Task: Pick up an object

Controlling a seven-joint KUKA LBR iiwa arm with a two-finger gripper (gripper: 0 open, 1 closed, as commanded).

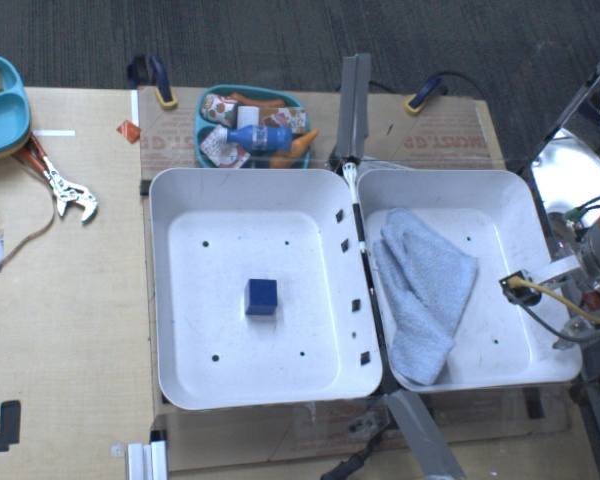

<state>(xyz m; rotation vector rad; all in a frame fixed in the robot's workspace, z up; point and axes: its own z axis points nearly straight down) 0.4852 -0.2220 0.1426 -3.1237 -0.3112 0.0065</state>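
A small blue cube (262,296) rests flat on the floor of the left white bin (180,368), a little left of its centre and apart from the walls. In the right white bin (520,203) lies a crumpled pale blue-grey cloth (425,288). It stretches from near the dividing wall down towards the bin's front edge.
A teal bowl (252,128) of small mixed items stands behind the left bin. A wrench (70,196) and a teal tray (0,103) lie on the bench at far left. A yellow-and-black cable end (520,288) and metal hardware (585,268) overhang the right bin's right rim.
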